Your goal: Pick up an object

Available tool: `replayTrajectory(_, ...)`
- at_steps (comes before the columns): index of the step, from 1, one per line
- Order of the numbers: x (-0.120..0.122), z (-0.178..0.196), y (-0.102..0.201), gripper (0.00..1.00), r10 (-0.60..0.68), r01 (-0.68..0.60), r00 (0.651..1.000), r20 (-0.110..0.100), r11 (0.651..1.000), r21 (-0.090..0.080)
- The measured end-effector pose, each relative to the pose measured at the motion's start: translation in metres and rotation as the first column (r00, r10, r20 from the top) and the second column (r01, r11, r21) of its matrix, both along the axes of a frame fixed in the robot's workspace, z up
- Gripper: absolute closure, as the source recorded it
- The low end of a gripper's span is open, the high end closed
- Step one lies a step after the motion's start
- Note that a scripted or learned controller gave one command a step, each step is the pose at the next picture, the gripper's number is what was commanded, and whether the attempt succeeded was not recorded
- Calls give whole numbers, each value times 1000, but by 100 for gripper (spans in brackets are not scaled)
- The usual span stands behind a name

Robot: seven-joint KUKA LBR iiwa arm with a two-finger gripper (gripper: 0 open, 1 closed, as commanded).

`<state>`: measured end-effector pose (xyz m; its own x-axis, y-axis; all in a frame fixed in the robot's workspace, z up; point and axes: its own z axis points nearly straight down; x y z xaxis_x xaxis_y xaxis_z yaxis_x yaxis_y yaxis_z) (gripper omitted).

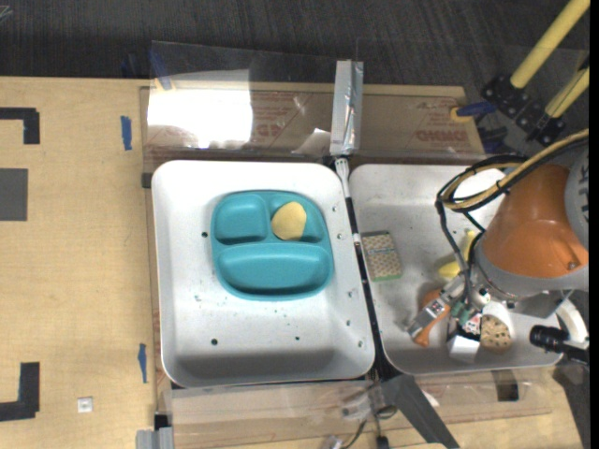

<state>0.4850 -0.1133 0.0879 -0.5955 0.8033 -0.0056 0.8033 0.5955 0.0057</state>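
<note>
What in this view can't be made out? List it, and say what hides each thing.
- End effector: its fingers are lost among clutter under the orange band; open or shut cannot be told.
- Small objects in the right bin: too small and jumbled to name.
- Right bin's far side: covered by the arm.
- Patterned pad: print too fine to read.

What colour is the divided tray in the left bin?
Teal tray, clearest in the camera view.

Bright even overhead light, strong glare on clear sheet (201, 110), arm perhaps slightly blurred
</note>
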Motion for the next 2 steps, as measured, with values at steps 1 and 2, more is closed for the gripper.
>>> replayTrajectory(1, 3, 11, 0, 100, -2, 2, 1000, 10, 1000, -2)
replayTrajectory(2, 14, 97, 53, 100, -322, 322, 947, -5, 947, 3)
